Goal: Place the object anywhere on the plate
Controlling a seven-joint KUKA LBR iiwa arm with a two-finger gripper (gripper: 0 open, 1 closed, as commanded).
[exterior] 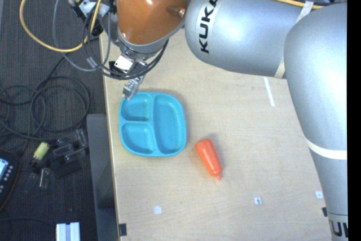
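Arm reaching over the blue plate's far corner — carrot lying apart on the bench.

The claw [131, 87] is hovering at the upper left corner of the blue three-compartment plate [153, 123]; whether it is apart or together, I cannot tell. The orange carrot [209, 158] is lying on the tan bench [254, 138], just right of the plate, not touching it — tip pointing lower right.

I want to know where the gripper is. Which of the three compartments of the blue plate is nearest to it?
The small upper-left compartment of the blue plastic plate: the gripper hangs just above its far edge.
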